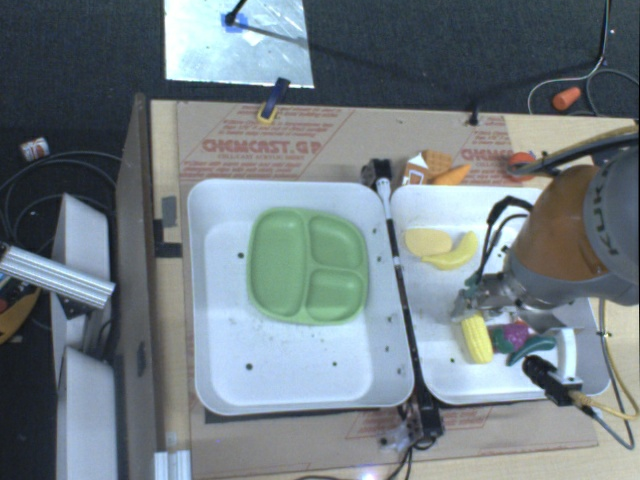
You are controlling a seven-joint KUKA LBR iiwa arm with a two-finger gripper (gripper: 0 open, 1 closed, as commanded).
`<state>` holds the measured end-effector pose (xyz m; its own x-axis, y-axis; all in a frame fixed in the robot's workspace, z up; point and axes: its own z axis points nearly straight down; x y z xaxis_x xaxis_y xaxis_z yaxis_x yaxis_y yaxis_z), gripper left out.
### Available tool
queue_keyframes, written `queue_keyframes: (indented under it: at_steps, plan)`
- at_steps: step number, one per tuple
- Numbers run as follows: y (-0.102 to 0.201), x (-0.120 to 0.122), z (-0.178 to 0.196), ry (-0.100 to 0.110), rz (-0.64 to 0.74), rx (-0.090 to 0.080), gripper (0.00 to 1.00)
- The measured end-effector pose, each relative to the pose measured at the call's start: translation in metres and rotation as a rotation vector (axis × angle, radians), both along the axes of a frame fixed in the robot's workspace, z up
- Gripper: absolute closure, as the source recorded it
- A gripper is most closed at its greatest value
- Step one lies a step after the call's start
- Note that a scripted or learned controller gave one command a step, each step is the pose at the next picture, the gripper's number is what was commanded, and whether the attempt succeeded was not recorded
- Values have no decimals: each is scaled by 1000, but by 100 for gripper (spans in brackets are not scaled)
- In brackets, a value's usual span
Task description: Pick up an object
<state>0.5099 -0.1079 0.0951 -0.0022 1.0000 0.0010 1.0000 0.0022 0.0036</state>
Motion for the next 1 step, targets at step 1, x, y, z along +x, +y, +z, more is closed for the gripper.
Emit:
queue_keyframes:
  at_steps: [1]
  plan:
    - [71, 43, 95, -8, 10, 0, 100]
